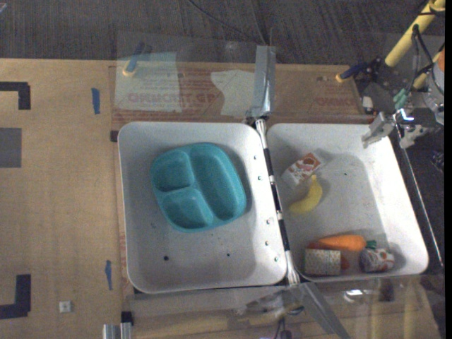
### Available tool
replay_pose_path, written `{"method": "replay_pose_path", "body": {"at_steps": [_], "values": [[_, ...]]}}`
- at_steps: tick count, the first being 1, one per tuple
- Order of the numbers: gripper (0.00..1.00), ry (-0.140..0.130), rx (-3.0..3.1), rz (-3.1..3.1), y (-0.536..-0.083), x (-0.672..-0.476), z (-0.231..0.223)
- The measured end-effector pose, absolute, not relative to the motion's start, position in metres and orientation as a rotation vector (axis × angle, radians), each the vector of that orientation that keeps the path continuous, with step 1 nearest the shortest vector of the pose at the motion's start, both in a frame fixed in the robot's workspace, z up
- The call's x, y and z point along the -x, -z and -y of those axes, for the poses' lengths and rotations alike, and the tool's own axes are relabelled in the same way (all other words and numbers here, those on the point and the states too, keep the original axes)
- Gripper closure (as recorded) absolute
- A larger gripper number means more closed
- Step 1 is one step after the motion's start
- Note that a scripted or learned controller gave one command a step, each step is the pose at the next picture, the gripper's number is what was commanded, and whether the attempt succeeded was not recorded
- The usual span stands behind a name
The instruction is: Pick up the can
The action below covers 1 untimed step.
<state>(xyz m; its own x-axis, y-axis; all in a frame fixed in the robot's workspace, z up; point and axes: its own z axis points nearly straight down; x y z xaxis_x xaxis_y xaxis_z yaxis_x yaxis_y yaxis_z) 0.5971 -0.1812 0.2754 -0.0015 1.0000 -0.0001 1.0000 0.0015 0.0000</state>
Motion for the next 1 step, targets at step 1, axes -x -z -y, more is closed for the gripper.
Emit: {"method": "replay_pose_path", "body": {"at_steps": [1], "values": [[0.00,0.000,-2.267,-2.174,-0.1389,-0.5623,0.1543]]}}
